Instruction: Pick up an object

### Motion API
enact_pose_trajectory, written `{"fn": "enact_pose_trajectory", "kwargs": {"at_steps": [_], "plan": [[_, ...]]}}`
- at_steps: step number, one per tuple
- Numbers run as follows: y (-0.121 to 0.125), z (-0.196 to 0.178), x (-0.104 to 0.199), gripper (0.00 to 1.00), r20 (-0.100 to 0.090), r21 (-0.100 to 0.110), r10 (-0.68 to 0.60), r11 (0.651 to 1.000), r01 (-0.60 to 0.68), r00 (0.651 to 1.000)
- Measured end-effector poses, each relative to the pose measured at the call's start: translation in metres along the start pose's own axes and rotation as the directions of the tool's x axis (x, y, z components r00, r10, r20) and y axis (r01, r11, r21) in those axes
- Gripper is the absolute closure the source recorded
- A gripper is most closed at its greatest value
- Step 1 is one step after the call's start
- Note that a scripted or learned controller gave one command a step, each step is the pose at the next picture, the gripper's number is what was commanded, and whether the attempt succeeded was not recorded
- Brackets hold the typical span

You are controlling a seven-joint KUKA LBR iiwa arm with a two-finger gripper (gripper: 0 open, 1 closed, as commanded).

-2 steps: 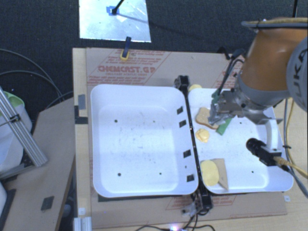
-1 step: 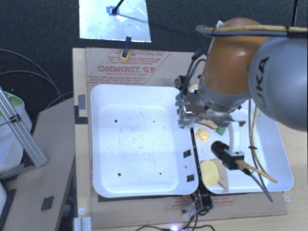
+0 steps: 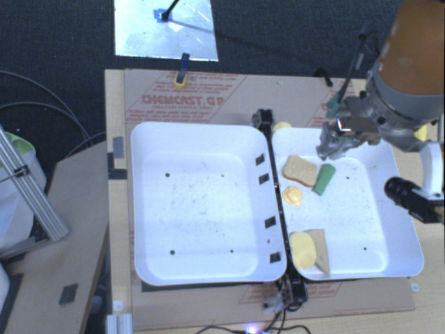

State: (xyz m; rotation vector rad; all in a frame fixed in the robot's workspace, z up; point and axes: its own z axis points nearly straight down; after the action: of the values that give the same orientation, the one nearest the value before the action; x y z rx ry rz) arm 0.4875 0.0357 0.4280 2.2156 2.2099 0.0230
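My gripper (image 3: 329,151) hangs over the right bin (image 3: 379,218), near its far edge, just above the upper end of a green block (image 3: 323,179). Nothing shows between the fingers. Left of the green block lies a tan bread-like piece (image 3: 299,170), and a small yellow piece (image 3: 293,195) sits below that. Near the bin's front edge a round yellow object (image 3: 302,248) rests beside a tan wedge (image 3: 320,245). The arm's orange band and grey wrist fill the upper right.
The left bin (image 3: 201,200) stands beside the right one, with a black divider strip (image 3: 274,200) between them. A small yellow item (image 3: 281,126) lies just beyond the bins' far edge. A black fixture (image 3: 410,197) juts in at the right bin's right side.
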Motion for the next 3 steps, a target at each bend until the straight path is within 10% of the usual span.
{"fn": "enact_pose_trajectory", "kwargs": {"at_steps": [1, 3], "plan": [[-0.001, 0.045, 0.027, 1.00, 0.001, 0.018, -0.009, 1.000, 0.009, 1.000], [0.034, 0.076, -0.047, 1.00, 0.003, 0.015, 0.000, 1.000, -0.001, 1.000]]}}
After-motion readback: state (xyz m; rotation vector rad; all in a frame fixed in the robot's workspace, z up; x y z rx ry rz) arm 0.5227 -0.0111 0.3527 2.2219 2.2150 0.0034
